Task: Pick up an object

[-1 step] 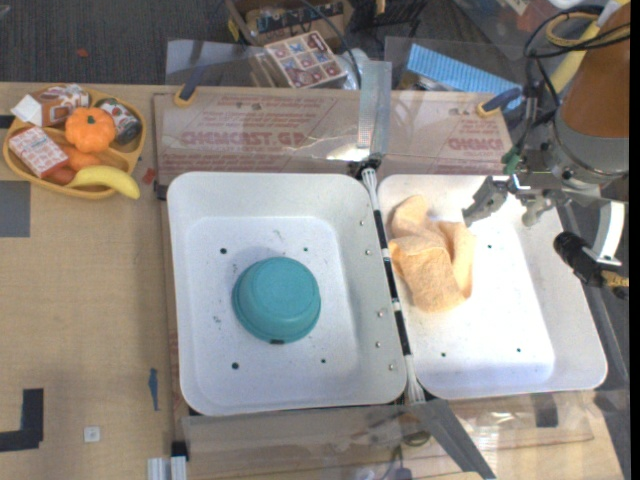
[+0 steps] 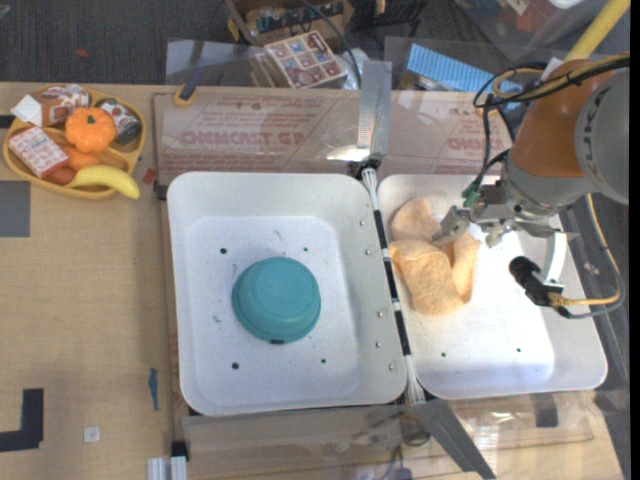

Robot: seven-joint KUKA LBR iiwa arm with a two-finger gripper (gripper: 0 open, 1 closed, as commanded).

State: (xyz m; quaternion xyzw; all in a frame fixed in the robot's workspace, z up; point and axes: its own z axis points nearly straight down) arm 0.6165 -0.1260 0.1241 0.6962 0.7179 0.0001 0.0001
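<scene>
I see my arm (image 2: 590,133) as grey with a broad orange band, black cables looping around its metal wrist.

The tan worktop (image 2: 80,298) carries two shallow white bins touching side by side: the left bin (image 2: 195,208) near centre, the right bin (image 2: 560,363) toward three o'clock. At ten o'clock sits a yellow bowl (image 2: 20,158) of toy food. Clear plastic sheeting (image 2: 260,133) lies at twelve o'clock.

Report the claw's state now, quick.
Claw: cannot be told; it sits over the tan sponges in the right bin.
</scene>
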